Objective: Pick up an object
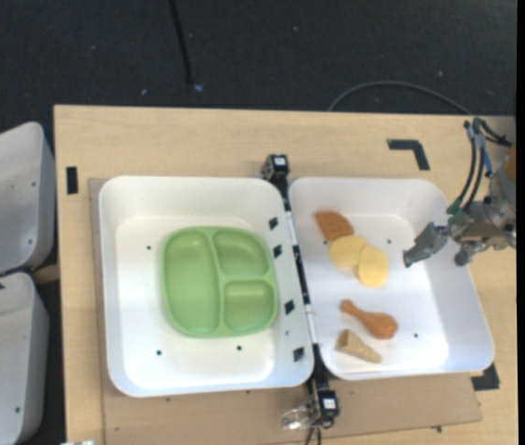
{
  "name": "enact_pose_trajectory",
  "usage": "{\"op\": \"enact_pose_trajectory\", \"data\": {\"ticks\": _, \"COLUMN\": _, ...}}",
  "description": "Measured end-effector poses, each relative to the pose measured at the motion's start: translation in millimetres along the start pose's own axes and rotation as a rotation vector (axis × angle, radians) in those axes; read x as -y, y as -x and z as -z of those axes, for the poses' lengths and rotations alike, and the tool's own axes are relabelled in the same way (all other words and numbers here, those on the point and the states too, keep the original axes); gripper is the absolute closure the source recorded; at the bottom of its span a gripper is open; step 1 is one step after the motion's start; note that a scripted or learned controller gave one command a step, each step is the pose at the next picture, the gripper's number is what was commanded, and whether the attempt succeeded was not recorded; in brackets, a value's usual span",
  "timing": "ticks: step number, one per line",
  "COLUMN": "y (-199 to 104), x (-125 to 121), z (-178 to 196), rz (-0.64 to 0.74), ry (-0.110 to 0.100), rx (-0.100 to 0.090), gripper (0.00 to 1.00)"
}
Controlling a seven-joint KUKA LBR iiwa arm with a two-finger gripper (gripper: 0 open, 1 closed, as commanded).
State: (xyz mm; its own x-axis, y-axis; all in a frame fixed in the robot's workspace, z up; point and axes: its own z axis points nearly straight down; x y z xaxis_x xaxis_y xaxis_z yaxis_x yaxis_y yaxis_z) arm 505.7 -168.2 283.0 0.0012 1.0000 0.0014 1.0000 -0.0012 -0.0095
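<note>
Claw (pixel 441 246) over right bin (pixel 457 341), near its right wall, fingers spread open, nothing between them. Just left of claw: two pale yellow round slices (pixel 360 259), overlapping, flat on bin floor. Beyond them, orange-brown lump (pixel 334 224). Below-left of claw: orange drumstick-shaped piece (pixel 371 320), tan wedge (pixel 359 346). Green divided plate (pixel 218 280) in left bin, well apart

A pale green plastic plate with three compartments (pixel 218 281) lies flat in the middle of the shallow white left bin (pixel 133 202). That bin rests on a light wooden bench top (pixel 198 137). Just right of it, touching along a seam with small black clips (pixel 275 166), sits a second shallow white bin (pixel 448 346). Left of the left bin, off the bench, stand two white moulded panels (pixel 3 202). Beyond it a dark carpeted floor (pixel 337 26) carries a thin black cable (pixel 179 31).
</note>
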Motion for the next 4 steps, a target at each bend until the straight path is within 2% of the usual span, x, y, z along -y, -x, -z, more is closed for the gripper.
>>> {"op": "enact_pose_trajectory", "data": {"ticks": 1, "y": 0, "x": -2, "z": 6, "rz": 0.003, "ry": 0.012, "rx": 0.003, "gripper": 0.0}}
{"op": "enact_pose_trajectory", "data": {"ticks": 2, "y": 5, "x": -8, "z": -54, "rz": 0.001, "ry": 0.007, "rx": 0.002, "gripper": 0.0}}
{"op": "enact_pose_trajectory", "data": {"ticks": 4, "y": 9, "x": 1, "z": -141, "rz": 0.0, "ry": 0.006, "rx": 0.002, "gripper": 0.0}}
